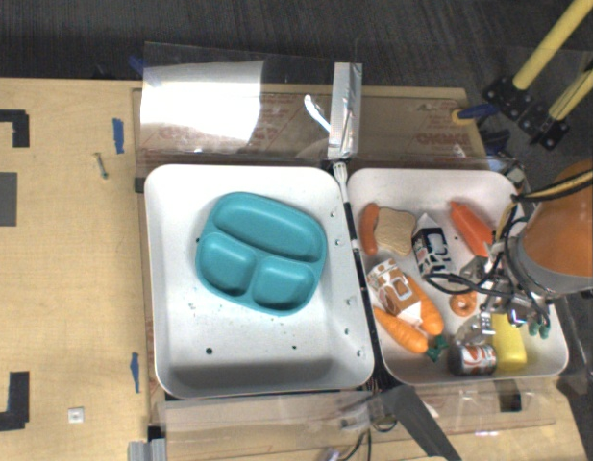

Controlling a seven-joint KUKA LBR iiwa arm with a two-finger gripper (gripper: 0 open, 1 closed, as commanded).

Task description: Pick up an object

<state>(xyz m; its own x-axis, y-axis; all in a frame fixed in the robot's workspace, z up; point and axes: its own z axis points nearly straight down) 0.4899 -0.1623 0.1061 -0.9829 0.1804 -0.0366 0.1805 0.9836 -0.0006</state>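
Fingers' state I cannot tell, the gripper (490,307) hanging low in the right bin (551,363) over the yellow block (510,344) and small can (474,355), nothing visibly lifted, so the pick seems undone; the teal tray (260,251) fills the left bin (171,353).

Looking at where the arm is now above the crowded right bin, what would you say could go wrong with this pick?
The right bin is packed: the yellow object touches the small can, so closing there may catch both or nudge one away. Loose cables hang near the gripper and might snag the orange ring. The carrot lies against neighbouring pieces and would probably shift if bumped.
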